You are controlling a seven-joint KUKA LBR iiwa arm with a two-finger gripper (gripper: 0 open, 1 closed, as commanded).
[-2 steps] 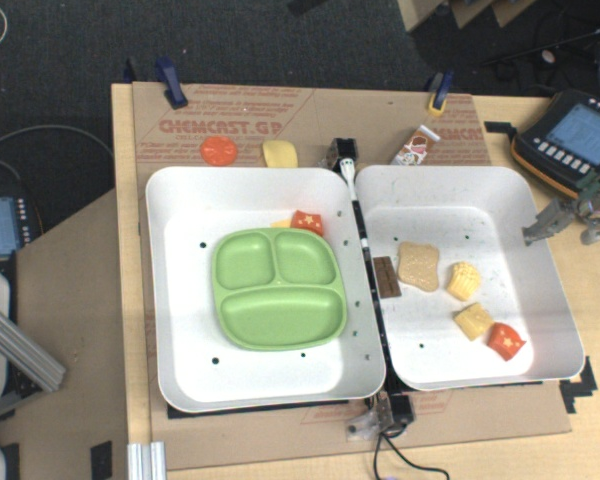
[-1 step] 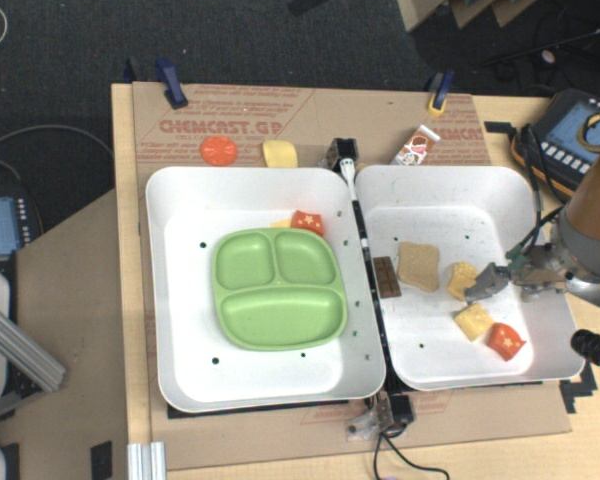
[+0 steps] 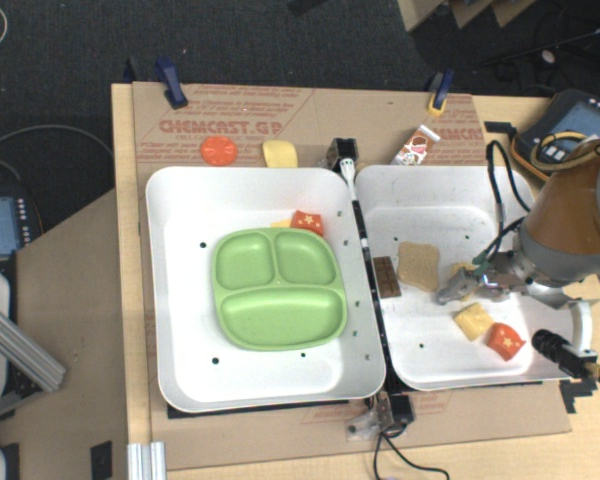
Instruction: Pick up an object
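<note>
Two white bins sit side by side on a brown board. The left bin (image 3: 180, 268) has a green plate (image 3: 278, 290) in it, with three little sections. Just behind the plate, a small red block (image 3: 307, 222) rests against its far edge, with a bit of something yellow beside it.

The right bin (image 3: 430, 368) has more things. A tan square (image 3: 418, 265) lies near the middle. A dark brown bar (image 3: 385, 277) lies by the left wall. A yellow chunk (image 3: 471, 321) and a red piece (image 3: 505, 340) sit close together near the front.

The gripper (image 3: 458, 286) is low in the right bin, between the tan square and the yellow chunk. I cannot tell how its tips stand, and nothing shows in its grasp.

Behind the bins, on the board, lie an orange round thing (image 3: 219, 150), a yellow lump (image 3: 279, 154) and a small red and white packet (image 3: 416, 147).
</note>
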